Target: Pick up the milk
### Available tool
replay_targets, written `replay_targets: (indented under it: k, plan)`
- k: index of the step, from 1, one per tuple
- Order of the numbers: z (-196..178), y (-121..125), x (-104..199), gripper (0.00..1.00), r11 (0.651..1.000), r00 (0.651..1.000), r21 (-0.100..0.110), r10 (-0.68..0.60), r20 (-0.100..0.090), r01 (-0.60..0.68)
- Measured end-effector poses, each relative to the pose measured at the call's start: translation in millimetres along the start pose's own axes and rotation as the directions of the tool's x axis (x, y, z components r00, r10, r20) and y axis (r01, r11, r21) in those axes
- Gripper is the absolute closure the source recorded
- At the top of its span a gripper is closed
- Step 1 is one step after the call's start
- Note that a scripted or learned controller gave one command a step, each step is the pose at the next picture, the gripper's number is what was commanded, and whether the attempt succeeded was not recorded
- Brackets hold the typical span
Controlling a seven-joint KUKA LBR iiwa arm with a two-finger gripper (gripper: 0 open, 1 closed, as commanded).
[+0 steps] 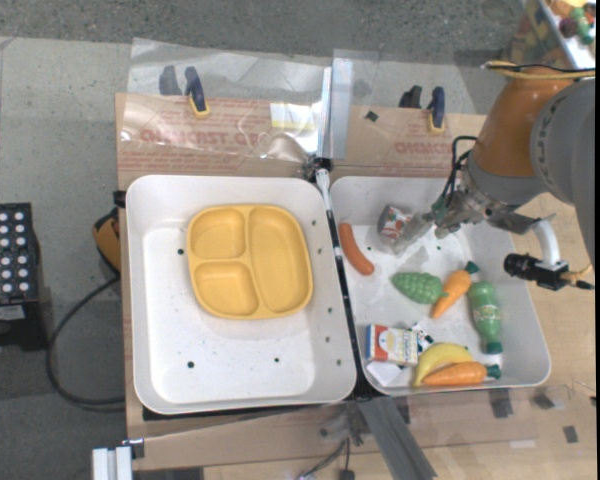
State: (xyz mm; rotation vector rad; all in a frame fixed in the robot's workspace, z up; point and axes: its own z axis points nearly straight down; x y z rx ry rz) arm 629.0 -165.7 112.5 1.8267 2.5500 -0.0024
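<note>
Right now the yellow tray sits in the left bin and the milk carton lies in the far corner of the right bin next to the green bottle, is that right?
Not quite. The yellow tray is in the left bin, but the milk carton lies at the near edge of the right bin, beside the banana. The green bottle stands apart, to its right. The camera view shows this.

Red lettering runs across the two cardboard sheets (pixel 220 133) behind the bins, too blurred to read. The milk carton (pixel 393 344) bears printing, perhaps a picture, also illegible.
</note>
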Motion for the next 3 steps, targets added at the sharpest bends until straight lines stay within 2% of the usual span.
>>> replay_targets:
  k: [1,2,3]
  plan:
    - [16.8,31.9,52.8,0.00,1.000,1.000,0.003,-0.023,0.000,0.023]
    - [7.0,31.1,51.8,1.00,1.000,1.000,0.004,-0.021,0.001,0.021]
    - [6.7,31.5,51.7,0.00,1.000,1.000,0.003,-0.021,0.002,0.021]
